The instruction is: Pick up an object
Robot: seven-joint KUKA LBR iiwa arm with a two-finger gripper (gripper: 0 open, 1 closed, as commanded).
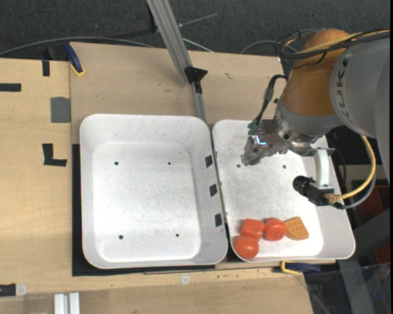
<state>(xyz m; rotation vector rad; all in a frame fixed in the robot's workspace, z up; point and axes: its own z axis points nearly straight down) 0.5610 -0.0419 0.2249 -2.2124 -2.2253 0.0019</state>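
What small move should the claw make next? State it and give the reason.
Probably move toward the near end of the right bin and descend: the claw hangs over bare floor at the far end, while the red pieces and orange piece lie against the near wall.

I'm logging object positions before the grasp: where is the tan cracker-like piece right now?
In the camera view, the tan piece lies near the front edge of the right bin, just right of the red pieces.
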